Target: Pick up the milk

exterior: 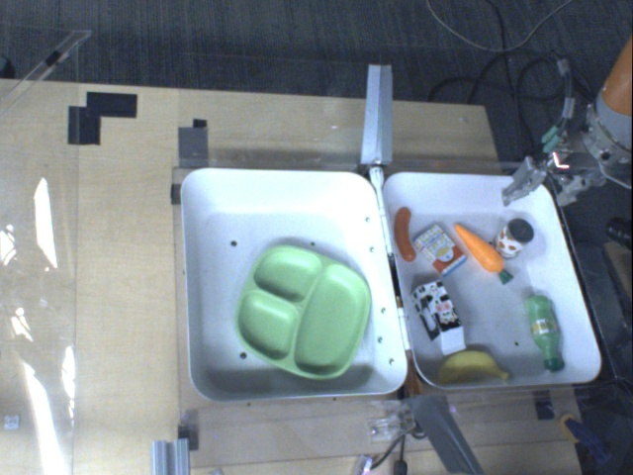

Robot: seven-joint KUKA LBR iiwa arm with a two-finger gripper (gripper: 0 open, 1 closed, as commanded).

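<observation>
The milk (436, 311) is a small carton with black and white cow patches. It lies on its side in the right bin (579, 265), near the bin's left wall and below the middle. My gripper (546, 187) hangs over the far right corner of that bin, well up and to the right of the milk. Its fingers stand open with nothing between them. The orange-banded wrist (618, 92) shows at the right edge.
Around the milk in the right bin lie a red sausage (403, 235), a small colourful box (438, 246), a carrot (480, 249), a dark-topped cup (514, 236), a green bottle (543, 331) and a banana (471, 366). The left bin (213, 206) holds a green divided plate (305, 311).
</observation>
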